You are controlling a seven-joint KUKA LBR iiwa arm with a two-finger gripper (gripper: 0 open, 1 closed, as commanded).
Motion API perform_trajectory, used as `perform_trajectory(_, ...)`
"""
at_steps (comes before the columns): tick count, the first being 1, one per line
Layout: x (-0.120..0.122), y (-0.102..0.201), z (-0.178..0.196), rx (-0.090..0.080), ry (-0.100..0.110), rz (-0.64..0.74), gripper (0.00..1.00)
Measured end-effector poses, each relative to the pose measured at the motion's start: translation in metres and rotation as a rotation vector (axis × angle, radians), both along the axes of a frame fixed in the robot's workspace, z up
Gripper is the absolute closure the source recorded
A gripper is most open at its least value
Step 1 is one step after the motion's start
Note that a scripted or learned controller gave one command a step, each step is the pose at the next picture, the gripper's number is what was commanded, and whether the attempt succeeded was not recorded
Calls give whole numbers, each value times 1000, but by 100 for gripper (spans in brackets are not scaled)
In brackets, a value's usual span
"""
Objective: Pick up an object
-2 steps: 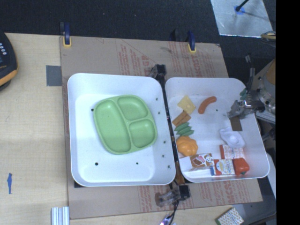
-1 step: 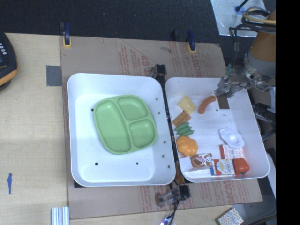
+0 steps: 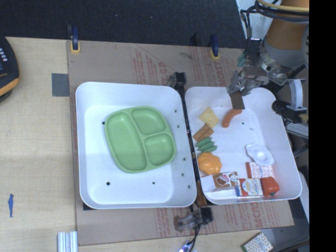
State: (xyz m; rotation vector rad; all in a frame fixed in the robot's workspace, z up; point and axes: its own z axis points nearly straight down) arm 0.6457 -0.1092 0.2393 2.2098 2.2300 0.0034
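Where the arm (image 3: 281, 33) descends, a sausage (image 3: 231, 117) lies below.

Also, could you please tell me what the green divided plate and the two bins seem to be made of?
Green divided plate: probably moulded plastic, matte, going by its uniform colour and rounded compartments. Left bin and right bin: seemingly smooth white plastic, with rounded rims and faint sheen.

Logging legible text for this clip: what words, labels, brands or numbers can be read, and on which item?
Nothing is legible.
Cardboard sheet: red print, too faint to read.
Small carton: a picture, lettering blurred.
Red and white packet: print too small.
Black device: buttons, no readable marks.
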Motion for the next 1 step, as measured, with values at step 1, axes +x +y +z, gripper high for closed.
perform_trajectory(1, -45, 48, 0, 0, 11, -1, 100)
